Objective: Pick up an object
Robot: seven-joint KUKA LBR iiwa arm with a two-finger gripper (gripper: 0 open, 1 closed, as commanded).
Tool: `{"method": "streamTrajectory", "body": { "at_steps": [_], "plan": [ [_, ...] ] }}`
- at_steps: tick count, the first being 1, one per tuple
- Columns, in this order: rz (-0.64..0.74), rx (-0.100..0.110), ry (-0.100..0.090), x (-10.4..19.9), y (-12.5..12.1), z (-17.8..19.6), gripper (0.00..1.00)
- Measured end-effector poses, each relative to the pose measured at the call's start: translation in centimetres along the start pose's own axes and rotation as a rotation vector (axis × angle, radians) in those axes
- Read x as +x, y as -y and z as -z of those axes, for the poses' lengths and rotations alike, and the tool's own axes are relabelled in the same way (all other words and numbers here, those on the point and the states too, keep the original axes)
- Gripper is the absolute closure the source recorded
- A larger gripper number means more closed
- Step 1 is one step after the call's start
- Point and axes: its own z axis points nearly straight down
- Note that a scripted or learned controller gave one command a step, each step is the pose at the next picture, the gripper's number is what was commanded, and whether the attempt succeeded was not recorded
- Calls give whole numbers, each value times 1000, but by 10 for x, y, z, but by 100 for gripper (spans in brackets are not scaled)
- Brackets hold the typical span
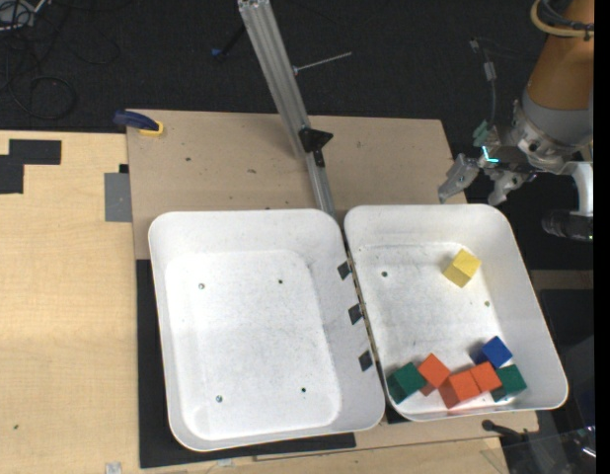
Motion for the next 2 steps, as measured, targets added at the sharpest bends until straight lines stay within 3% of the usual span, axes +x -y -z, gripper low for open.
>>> {"method": "streamTrajectory", "body": {
  "at_steps": [1,2],
  "plan": [
    [4,-4,2,0,-1,3,0],
    [6,1,0,7,-1,-61,0]
  ]
}}
